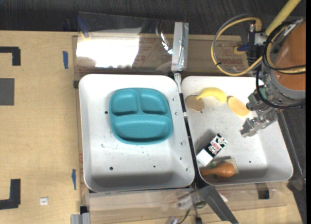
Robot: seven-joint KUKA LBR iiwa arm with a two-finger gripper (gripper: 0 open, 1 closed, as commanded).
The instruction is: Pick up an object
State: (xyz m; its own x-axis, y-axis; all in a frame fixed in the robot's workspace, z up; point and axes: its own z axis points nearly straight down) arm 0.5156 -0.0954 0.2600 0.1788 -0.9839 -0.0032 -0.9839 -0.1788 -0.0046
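Two bins: side by side on the tabletop (pixel 39 121), the left bin (pixel 92 96) and the right bin (pixel 277 164), both shallow and white, divided by a shared rim down the middle.
Arm: the grey arm (pixel 286 72) with its orange band comes in from the right and hangs over the right bin's right half.
Plate: a teal sectioned plate (pixel 141 115) lies flat in the middle of the left bin, well apart from the gripper.
Banana: a yellow banana (pixel 213 94) lies at the far side of the right bin, touching or just beside a tan round piece (pixel 195 103) on its left.
Brown object: an orange-brown object (pixel 221 169) lies at the near edge of the right bin.
Carton: a small black-and-white carton (pixel 212 149) lies tilted just above it, near the dividing rim.
Yellow disc: a small yellow oval piece (pixel 237 105) lies just right of the banana, closest of all to the gripper.
Gripper: the gripper (pixel 251 127) points down-left over bare bin floor; nothing shows between the jaws, and whether they are spread or closed I cannot tell.
Progress: by my reading nothing is picked up yet; every object rests on a bin floor, so choosing, descending, closing and lifting are all left.
Writing: the carton carries a black-and-white printed pattern, too small to read; no other label is legible.
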